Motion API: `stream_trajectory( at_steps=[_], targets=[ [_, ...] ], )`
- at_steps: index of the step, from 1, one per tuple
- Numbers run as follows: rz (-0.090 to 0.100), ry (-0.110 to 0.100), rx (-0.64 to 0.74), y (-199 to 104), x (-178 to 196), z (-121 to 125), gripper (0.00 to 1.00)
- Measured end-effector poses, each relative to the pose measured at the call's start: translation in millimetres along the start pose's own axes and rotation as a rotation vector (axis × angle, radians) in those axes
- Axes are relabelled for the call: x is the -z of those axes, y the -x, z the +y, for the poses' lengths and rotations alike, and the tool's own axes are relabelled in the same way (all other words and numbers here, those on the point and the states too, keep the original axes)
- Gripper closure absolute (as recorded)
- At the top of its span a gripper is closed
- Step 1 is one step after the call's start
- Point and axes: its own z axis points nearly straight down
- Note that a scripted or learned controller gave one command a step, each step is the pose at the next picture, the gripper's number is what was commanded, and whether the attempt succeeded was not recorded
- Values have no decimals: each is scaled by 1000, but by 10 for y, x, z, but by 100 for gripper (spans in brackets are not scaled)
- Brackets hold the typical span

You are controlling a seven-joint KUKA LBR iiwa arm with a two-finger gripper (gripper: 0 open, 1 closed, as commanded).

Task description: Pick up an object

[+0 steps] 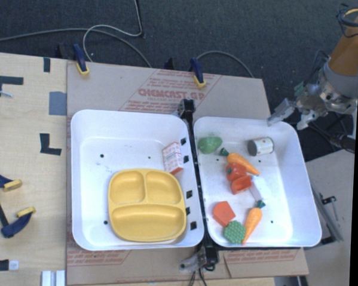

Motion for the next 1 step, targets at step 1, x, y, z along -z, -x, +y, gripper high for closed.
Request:
stream_trajectory(
  at_steps=[1],
  targets=[
    [0,1,0,-280,-1388,-347,0]
  ],
)
